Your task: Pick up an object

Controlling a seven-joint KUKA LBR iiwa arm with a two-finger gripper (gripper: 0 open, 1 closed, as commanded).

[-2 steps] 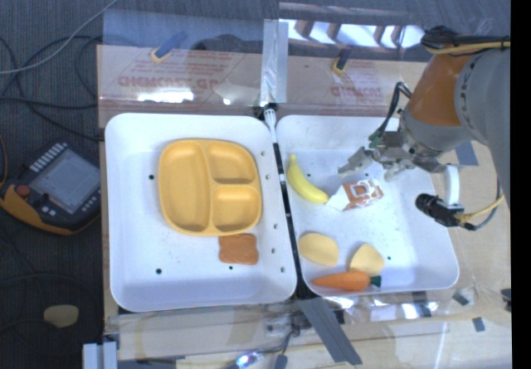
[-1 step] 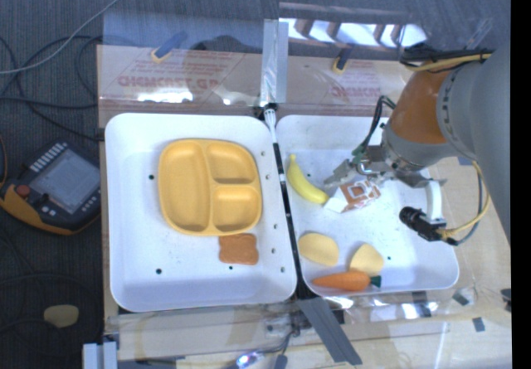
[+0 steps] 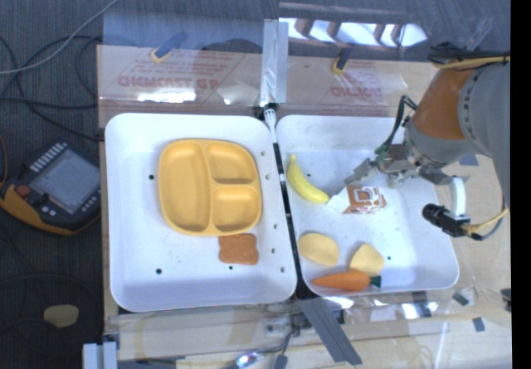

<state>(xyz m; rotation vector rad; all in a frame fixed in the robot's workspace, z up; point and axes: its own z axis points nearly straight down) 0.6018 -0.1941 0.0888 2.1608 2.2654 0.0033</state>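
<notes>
My gripper (image 3: pixel 377 176) hangs over the right bin (image 3: pixel 431 255), its two grey fingers spread open with nothing between them. Just below the fingers lies a small white and orange packet (image 3: pixel 363 199). A yellow banana (image 3: pixel 305 185) rests to the left of the packet, near the bin's left wall. Along the front of the same bin lie a pale yellow oval piece (image 3: pixel 319 248), a yellow wedge (image 3: pixel 366 259) and an orange carrot (image 3: pixel 342 280).
The left bin (image 3: pixel 133 226) holds a yellow divided plate (image 3: pixel 210 186) and a brown slice of toast (image 3: pixel 239 250) just in front of it. A narrow ridge (image 3: pixel 282 210) separates the bins. A handheld control pendant (image 3: pixel 51 185) lies on the floor at left.
</notes>
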